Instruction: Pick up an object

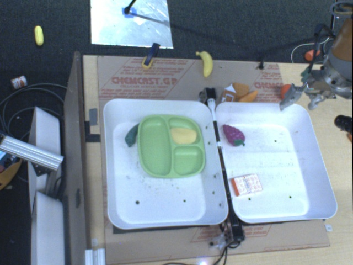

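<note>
We have picked nothing yet: our gripper (300, 95) hangs at two o'clock, its opening unclear, purple grapes (233, 134) lying untouched.

The bench (165, 70) carries two white bins (165, 214) side by side; a banana (206, 63) lies near its far edge.

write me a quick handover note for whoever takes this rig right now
Pincer: at the right bin's far right corner, above the rim, holding nothing.
Right bin: purple grape bunch near its far left, small red-and-white box toward the near side.
Left bin: green divided plate with a yellow item in one compartment, dark green piece beside the plate.
Done: nothing picked.
Left: choose an object, descend, grasp, lift.
</note>
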`<action>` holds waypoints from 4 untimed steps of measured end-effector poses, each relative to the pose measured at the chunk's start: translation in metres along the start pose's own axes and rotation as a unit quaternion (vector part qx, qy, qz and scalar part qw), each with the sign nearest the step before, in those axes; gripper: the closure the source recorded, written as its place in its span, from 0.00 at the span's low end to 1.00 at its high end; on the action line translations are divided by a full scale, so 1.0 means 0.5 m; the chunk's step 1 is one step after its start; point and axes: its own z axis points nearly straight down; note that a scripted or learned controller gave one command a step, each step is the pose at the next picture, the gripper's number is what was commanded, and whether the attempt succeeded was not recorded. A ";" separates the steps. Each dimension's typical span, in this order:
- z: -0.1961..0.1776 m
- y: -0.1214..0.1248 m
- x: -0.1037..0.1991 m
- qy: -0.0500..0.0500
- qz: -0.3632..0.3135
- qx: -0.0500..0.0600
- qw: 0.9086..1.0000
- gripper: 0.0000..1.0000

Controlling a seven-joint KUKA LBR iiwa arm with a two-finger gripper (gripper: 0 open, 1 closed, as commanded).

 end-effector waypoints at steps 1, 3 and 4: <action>0.227 0.046 0.106 0.002 -0.003 0.004 1.000 0.00; 0.322 -0.058 0.194 0.000 0.002 0.003 1.000 0.00; 0.299 -0.051 0.195 0.000 0.001 -0.001 1.000 1.00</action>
